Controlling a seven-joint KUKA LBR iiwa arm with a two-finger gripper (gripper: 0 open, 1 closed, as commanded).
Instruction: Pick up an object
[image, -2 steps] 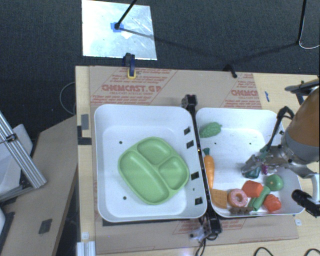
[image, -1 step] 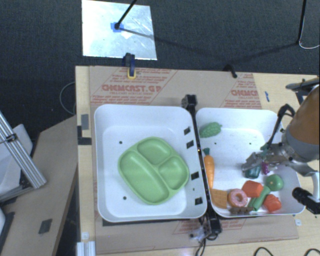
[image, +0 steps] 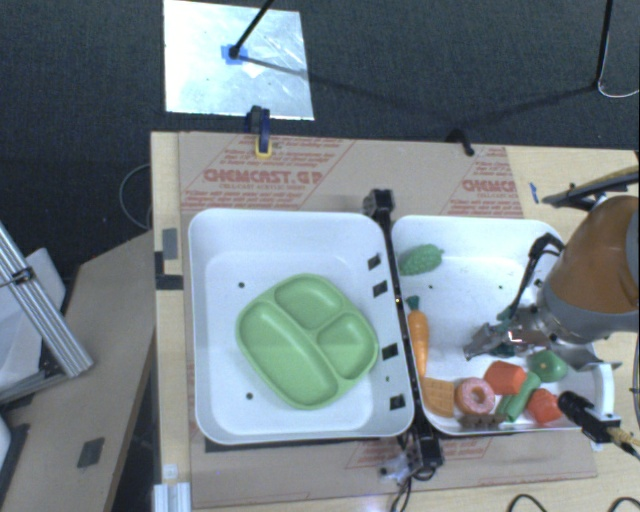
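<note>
My gripper (image: 487, 342) hangs low over the right bin (image: 470, 285), just above the pile of toy food along that bin's near edge. Right below it lies a red piece (image: 504, 377), with a pink-frosted donut (image: 474, 396) to its left. A green pepper-like piece (image: 547, 365), a green stick (image: 515, 403) and another red piece (image: 543, 405) lie close by on the right. An orange carrot (image: 418, 338) lies by the bin's left wall, apart from the gripper. A green leafy piece (image: 420, 258) rests at the far left corner. Nothing shows between the fingers.
The left bin (image: 215, 300) holds a green divided plate (image: 305, 340). A black divider with clips (image: 385, 290) runs between the bins. The arm's grey and orange wrist (image: 600, 280) covers the right bin's right side. An orange slice (image: 437, 392) and brown bit (image: 480, 422) lie at the near wall.
</note>
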